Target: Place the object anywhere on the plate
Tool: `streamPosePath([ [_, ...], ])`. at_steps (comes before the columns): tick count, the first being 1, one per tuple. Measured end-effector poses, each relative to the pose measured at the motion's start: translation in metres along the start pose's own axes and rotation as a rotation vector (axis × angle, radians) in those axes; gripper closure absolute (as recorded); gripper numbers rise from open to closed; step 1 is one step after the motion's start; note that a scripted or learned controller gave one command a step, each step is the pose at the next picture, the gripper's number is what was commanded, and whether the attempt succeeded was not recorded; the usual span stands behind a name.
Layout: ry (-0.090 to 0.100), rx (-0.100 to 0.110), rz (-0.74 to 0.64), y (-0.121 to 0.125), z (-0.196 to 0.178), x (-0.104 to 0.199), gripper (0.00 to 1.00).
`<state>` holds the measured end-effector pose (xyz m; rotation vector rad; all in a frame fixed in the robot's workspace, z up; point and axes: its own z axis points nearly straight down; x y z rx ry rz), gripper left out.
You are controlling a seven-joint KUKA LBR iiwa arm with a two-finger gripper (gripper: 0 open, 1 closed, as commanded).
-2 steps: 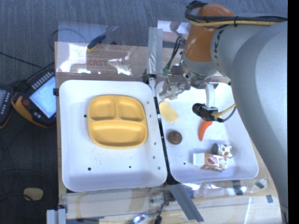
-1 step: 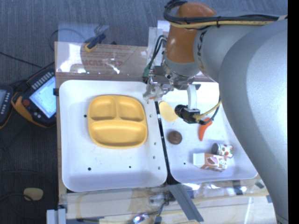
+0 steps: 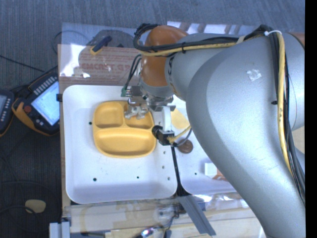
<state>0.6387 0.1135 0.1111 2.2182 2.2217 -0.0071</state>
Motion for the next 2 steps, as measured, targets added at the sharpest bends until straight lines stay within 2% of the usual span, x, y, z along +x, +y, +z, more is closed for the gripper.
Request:
streamPosePath([
  [1,0.004,0.001,-0.001,-0.0088,-0.0695,0.0205,1.00],
  [2,0.003,0.002,0.000,-0.0089,-0.0691,0.0202,0.00],
])
